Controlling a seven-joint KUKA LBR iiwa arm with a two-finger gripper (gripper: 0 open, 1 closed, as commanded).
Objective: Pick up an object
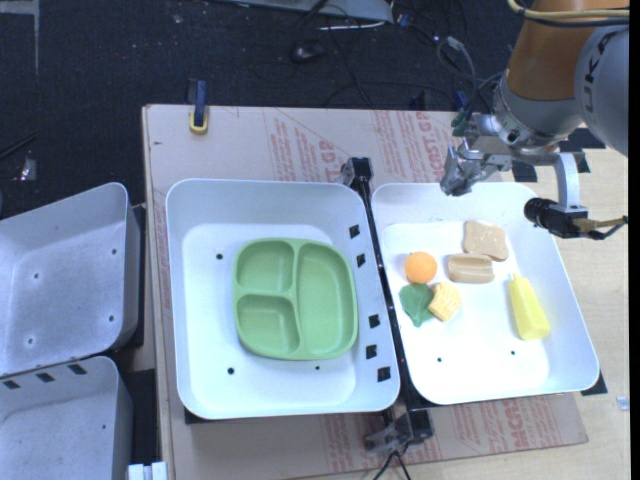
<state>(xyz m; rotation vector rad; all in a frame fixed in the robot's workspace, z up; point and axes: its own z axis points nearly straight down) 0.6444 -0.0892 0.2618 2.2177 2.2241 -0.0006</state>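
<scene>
The bench board [300, 133] carries red mirrored lettering, too faint to read. The left bin [190, 268] holds a green divided tray [297, 298]. The right bin [480, 368] holds a yellow bottle [527, 308], bread slices [484, 240], an orange [421, 267]. The gripper [458, 180] hangs above that bin's far edge; its grip state is unclear

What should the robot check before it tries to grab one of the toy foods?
1. Foods in the right bin in plain sight: ok.
2. End effector above a food: not ok, it hangs over the bin's far rim.
3. Orange ball free to grab: not ok, green leaf and yellow corn piece crowd it.
4. Yellow bottle has room around it: ok.
5. Bread slice and tan roll apart: cannot tell.
</scene>
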